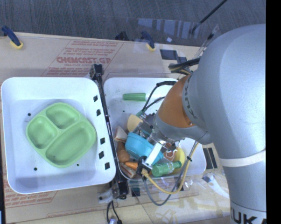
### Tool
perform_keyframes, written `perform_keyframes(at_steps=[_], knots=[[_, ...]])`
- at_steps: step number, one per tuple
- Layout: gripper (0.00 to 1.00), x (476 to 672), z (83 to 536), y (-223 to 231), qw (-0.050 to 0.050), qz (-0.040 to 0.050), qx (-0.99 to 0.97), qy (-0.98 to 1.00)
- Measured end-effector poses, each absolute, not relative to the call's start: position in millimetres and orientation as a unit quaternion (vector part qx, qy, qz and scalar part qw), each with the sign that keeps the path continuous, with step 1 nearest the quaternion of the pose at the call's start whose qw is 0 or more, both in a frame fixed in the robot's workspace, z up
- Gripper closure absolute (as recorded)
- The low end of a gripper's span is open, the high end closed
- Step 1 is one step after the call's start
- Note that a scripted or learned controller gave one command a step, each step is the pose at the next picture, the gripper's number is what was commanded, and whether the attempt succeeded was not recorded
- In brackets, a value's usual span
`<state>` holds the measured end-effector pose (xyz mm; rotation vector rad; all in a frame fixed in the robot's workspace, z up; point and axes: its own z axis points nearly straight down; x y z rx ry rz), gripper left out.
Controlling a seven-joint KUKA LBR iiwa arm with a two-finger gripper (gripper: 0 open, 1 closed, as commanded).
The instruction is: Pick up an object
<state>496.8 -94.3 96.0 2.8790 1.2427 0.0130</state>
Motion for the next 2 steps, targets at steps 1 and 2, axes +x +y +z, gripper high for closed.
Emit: perform_keyframes(at_steps=[1,2], knots=[[0.00,558.4,94.9,-94.5,-0.001,-0.0015,0.954,0.299],[0.00,481.5,96.4,-102.6,0.001,0.0061,0.970,0.244]])
